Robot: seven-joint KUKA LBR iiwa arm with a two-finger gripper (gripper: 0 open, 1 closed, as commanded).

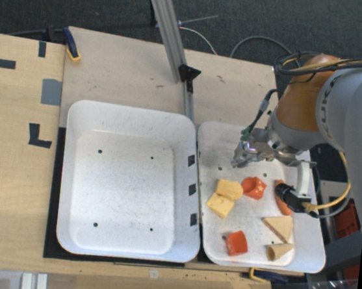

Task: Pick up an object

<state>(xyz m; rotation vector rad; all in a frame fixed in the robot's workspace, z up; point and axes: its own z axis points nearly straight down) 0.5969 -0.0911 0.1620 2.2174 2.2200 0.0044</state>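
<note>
Overhead slanted view of the bench (pixel 125 68) with two shallow white bins side by side. The grey arm (pixel 343 101), with its orange band, reached in from the right, and the pincer (pixel 246 155) hung over the far part of the right bin (pixel 215 145), above bare floor and apart from every piece; whether the pincer was wide or narrow cannot be told from this angle. The candidate objects all lay in the right bin, nearer the camera than the pincer: two yellow blocks, one (pixel 230 190) touching the other (pixel 220 205); a red block (pixel 254 187) just beside the upper yellow one; a second red block (pixel 237 243) near the front rim; a tan wedge (pixel 279 227); and a smaller tan piece (pixel 280 252) just below it. An orange piece (pixel 282 205), only partly visible, lay at the bin's right side. The left bin (pixel 126 166) abutted the right one. A metal rail (pixel 170 31) crossed the bench's far edge at a slant.
</note>
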